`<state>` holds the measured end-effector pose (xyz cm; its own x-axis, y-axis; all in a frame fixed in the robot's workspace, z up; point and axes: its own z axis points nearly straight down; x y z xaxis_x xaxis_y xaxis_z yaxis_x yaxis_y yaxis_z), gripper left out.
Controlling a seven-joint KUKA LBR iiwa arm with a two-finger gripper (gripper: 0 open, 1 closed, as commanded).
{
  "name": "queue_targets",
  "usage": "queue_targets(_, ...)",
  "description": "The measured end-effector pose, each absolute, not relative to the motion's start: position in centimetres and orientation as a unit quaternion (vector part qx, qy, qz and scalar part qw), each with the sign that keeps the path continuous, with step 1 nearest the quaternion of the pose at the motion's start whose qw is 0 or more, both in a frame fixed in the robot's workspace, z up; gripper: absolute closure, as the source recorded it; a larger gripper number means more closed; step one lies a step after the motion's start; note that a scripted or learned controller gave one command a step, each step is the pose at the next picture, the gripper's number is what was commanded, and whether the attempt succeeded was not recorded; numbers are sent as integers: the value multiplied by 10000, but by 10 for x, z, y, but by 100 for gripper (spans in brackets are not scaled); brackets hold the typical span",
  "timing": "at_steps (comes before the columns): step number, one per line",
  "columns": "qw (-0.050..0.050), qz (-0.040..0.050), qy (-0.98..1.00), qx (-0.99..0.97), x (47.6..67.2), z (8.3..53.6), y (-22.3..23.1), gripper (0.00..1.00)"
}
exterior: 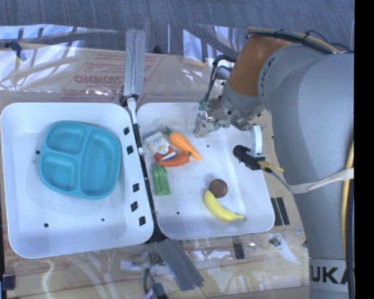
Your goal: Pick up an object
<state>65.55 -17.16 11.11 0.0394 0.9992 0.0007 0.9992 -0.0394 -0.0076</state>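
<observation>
Camera view: carrot (pixel 184 144) — tip toward lower right — below tool (pixel 202 124).

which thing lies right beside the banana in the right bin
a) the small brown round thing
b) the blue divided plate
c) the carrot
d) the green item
a: the small brown round thing sits against the upper end of the banana, while the carrot and the green item lie further left, and the blue divided plate is in the other bin.
</observation>
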Motion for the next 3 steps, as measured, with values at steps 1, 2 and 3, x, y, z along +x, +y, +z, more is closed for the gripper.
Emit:
queue_targets(1, 15, 13, -6931, -7209, 657, 113, -172, 0)
queue_targets(2, -18, 8, -7066, -7076, 656, 94, -155, 0)
queue_targets(3, -145, 29, -7318, -6814, 635, 101, -124, 0)
